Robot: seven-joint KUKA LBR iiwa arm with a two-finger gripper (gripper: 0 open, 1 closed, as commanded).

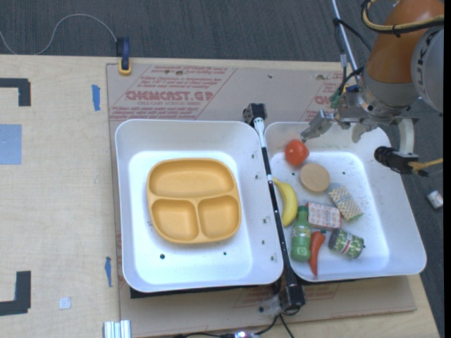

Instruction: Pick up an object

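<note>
Where it lies, banana (286, 202) points up-down.

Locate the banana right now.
The banana lies in the right bin, against its left wall, below the tomato and above the green bottle.

The cardboard sheet (176, 90) under the bins bears red print, apparently "CHEMCRAST".

Yellow-orange tray (193, 201) — red tomato (297, 151) — yellow banana (286, 201)
</note>
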